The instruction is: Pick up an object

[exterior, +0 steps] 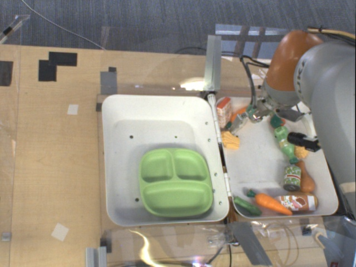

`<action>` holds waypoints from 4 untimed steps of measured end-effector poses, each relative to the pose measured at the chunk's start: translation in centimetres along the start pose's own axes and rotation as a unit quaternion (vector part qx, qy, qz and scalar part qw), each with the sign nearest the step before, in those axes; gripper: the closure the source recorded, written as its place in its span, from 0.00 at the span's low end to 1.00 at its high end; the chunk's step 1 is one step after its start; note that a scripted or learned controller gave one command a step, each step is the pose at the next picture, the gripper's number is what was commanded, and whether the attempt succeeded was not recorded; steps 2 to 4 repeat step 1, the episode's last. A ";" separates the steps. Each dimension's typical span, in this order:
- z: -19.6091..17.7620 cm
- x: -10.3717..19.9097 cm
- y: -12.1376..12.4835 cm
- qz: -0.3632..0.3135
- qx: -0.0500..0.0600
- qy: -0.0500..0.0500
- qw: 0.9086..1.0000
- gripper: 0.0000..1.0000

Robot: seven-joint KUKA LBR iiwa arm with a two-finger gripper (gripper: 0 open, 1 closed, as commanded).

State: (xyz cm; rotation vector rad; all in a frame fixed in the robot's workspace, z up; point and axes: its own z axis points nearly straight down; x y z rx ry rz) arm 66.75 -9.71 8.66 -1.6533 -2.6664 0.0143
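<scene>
Reaching in from the right, the grey arm [328,93] puts its tool [245,118] low at the far left corner of the right bin [261,154], just beside a small orange carton [223,111] and a yellow piece [231,141]. I cannot tell how the tool stands. A carrot [271,203] lies at the near side. A green divided plate [176,181] sits in the left bin [128,127] on the desk [50,160].
</scene>
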 end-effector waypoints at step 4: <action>-1.2 -0.1 0.3 -0.005 -0.004 -0.004 1.000 1.00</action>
